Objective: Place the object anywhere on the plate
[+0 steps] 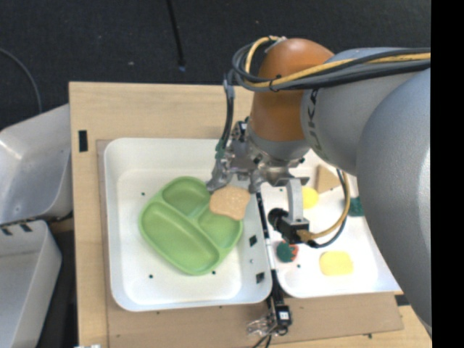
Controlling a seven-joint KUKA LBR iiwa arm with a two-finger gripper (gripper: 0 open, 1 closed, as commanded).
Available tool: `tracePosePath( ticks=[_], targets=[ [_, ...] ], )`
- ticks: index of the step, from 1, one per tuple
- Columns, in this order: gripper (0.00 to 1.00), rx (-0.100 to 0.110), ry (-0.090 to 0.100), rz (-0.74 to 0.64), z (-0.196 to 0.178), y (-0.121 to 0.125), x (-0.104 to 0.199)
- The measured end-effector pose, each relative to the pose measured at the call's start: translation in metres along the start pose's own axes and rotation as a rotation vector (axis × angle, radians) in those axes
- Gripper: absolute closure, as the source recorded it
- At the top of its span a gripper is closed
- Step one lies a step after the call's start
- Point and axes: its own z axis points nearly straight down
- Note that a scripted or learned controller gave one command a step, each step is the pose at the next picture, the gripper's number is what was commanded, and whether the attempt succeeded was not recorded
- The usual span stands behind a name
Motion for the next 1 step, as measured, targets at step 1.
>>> tracePosePath(
  ticks=[1],
  targets=[
    [0.00, -0.002, 0.001, -0.001, -0.0009, 0.0002, 0.0003]
  ],
)
